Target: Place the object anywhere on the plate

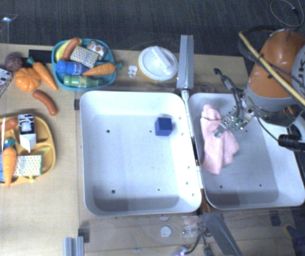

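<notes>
A crumpled pink cloth lies in the left half of the right bin. My gripper reaches in from the right and hangs right over the cloth's upper right edge, touching or almost touching it. The cloth rests on the bin floor and is not lifted. A small blue cube sits in the left bin, near its upper right corner. The arm's orange band is above the right bin's far right corner.
On the bench to the left stand a yellow plate with toy food, a blue bowl of toy food, loose toy vegetables and a white lid. A metal divider rises between the bins at the back.
</notes>
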Available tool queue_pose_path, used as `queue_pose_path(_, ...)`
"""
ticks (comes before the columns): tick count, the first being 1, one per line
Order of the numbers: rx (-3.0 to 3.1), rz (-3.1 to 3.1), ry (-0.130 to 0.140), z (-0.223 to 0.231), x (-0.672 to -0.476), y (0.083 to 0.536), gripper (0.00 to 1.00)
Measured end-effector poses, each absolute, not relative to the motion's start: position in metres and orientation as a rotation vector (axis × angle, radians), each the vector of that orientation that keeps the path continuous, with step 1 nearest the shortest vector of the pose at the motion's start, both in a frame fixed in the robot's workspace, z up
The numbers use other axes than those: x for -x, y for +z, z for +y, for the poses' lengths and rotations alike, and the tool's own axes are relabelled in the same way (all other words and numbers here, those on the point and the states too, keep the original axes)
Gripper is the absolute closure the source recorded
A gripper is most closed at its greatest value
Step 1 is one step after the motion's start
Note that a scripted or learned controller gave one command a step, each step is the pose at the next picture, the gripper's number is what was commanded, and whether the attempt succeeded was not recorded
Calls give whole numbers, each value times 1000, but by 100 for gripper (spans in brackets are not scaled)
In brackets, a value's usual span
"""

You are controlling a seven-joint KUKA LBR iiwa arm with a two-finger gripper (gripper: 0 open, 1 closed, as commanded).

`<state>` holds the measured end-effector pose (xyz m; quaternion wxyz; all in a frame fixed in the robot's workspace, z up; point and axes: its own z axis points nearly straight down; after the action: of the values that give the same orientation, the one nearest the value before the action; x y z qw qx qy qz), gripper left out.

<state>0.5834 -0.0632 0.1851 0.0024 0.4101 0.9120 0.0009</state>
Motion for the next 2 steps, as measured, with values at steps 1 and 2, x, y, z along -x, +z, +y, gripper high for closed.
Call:
queue_pose_path(1,-1277,2865,3,-62,-585,225,100)
queue_pose_path(2,-679,3062,3,-15,-595,234,100)
